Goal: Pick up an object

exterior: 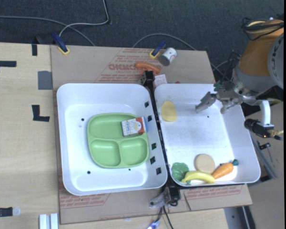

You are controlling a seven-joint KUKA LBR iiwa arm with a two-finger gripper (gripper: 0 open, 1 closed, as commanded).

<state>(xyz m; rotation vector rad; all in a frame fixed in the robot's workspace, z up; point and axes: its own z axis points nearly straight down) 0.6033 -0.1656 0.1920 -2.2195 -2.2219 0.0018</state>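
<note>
My gripper [215, 104] hangs over the upper right part of the right bin [205, 135], its two fingers spread open with nothing between them. A pale yellow oval piece [168, 111] lies near the bin's upper left, well to the left of the gripper. Along the bin's front edge lie a green broccoli [179, 170], a yellow banana [199, 177], a tan round bun [204, 162] and an orange carrot [223, 169]. In the left bin [71, 128] a green divided plate [117, 140] carries a small carton [133, 126].
An orange and grey object [148, 66], a blue-yellow clip [158, 50] and a grey cylinder [168, 56] lie on the cardboard behind the bins. A second clip [61, 44] sits at the upper left. Black clamps line the wall between the bins.
</note>
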